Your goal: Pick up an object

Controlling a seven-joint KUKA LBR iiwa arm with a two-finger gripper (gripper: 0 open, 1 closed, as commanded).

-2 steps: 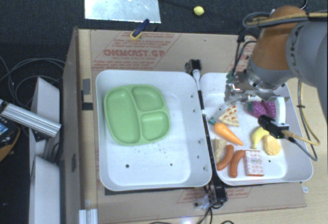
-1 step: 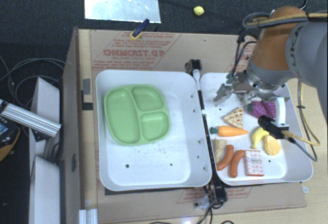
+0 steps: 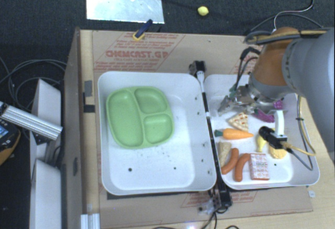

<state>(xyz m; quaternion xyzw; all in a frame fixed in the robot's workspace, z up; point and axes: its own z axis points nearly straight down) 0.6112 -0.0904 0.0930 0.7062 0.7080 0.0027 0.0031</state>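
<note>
Cracker wedge [image 3: 239, 119] lies just below the fingers [image 3: 229, 104], untouched.

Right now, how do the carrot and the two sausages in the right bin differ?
The carrot is bright orange and tapers to a point; the sausages are darker, reddish, with rounded ends. The carrot lies across the bin, its tip toward the divider; the sausages lie side by side, slanted, nearer the front rim. Both are long, thin play foods in the right bin.
</note>
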